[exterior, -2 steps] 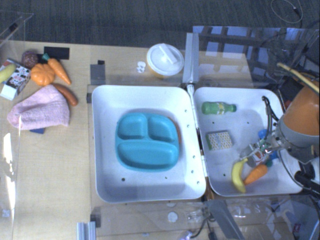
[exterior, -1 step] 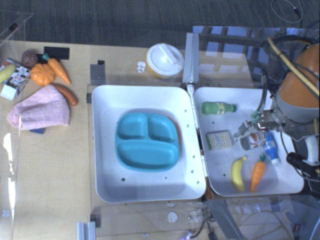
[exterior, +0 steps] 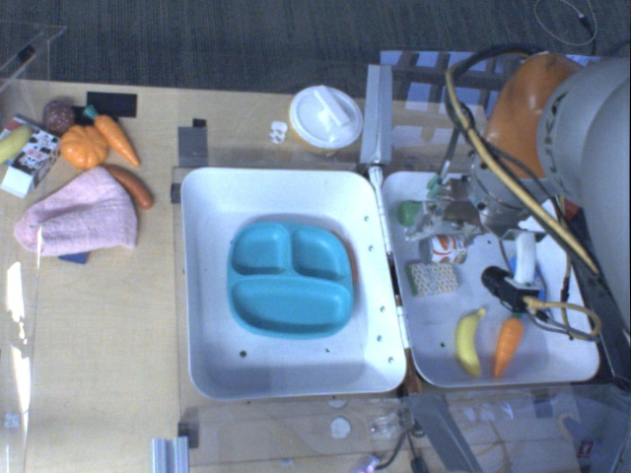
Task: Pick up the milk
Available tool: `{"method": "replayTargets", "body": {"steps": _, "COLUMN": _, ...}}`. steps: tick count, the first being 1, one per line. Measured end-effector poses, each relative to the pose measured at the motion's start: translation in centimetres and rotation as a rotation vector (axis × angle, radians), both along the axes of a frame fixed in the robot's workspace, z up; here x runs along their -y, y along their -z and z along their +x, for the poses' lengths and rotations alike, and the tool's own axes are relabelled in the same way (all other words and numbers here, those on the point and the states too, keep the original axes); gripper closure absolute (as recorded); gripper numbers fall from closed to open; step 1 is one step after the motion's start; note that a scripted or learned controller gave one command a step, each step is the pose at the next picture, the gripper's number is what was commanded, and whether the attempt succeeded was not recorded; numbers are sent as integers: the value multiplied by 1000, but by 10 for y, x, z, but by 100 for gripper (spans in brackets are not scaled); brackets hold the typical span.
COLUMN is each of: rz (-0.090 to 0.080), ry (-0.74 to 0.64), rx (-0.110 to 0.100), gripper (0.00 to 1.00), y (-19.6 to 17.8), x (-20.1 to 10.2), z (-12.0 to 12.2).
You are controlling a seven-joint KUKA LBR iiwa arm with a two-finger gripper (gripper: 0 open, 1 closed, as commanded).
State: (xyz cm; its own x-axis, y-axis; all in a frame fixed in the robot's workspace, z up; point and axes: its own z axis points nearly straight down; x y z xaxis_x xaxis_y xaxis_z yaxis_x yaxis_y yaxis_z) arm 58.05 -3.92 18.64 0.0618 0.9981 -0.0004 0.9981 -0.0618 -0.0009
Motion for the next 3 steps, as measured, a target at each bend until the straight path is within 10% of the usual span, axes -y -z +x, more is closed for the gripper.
{"method": "replayTargets", "body": {"steps": 1, "rz": 0, "ry": -32, "rx": 2, "gripper": 100, "y": -62, "x": -71, "z": -8}}
{"method": "replayTargets", "body": {"steps": 2, "rz": 1, "ry": -353, "rx": 1, "gripper": 100, "y": -5, "x": -77, "z": 15}}
{"method": "replayTargets", "body": {"steps": 3, "rz": 1, "ry": -137, "rx": 0, "gripper": 100, "y": 4, "x": -108, "z": 5}}
